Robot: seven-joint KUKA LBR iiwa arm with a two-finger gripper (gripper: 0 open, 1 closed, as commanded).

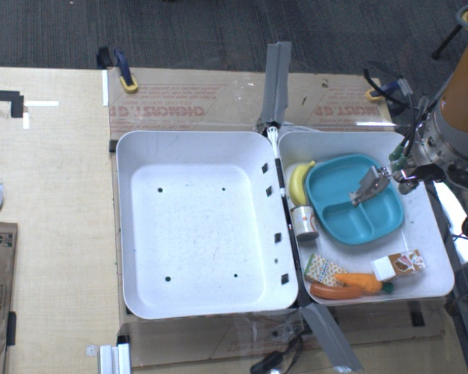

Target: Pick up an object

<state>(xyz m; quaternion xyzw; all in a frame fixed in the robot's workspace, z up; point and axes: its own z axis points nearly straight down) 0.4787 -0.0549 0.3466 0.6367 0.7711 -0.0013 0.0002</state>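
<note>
Blue plate (pixel 351 223), banana (pixel 298 181) in right bin (pixel 441 283)

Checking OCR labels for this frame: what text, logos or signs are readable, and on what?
"CHEMICALS, INC" style red print, upside down and repeated, on the cardboard sheet behind the bins: only partly legible.
Recycling-type symbol on the brown paper bag at the left edge: readable as a sign, no words.
Small carton in the right bin: printed graphics, too small to read.
Patterned packet beside the carrot: no legible text.
</note>
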